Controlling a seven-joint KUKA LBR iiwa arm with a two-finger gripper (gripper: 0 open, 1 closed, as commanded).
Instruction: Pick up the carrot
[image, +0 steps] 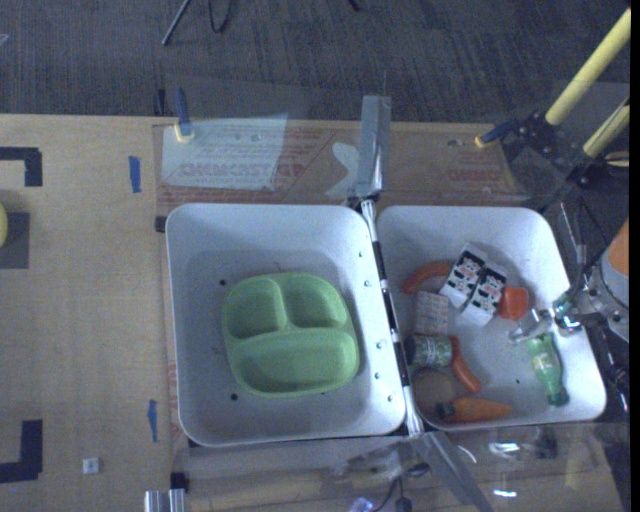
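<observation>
The carrot (478, 408) was seen lying flat near the front edge of the right bin (530, 226), its orange body pointing roughly sideways, just beside a brownish round item (432, 385) at the bin's front left corner. The end effector (545, 322) was positioned at the right side of the same bin, reaching in from the right, above and to the right of the carrot and well apart from it. Whether it was open or closed could not be told, and nothing could be seen held in it. A green bottle (547, 368) was found lying just below the end effector. A black-and-white patterned carton (474, 284) was placed near the bin's middle, with a small red-orange item (513, 301) to its right and an orange sausage-like item (428, 275) to its left. A small can (430, 350) and another orange-red piece (464, 373) were seen between the carton and the carrot. In the left bin (200, 240), a green divided tray (290, 333) was resting. Both bins were set side by side on the counter (80, 330).
</observation>
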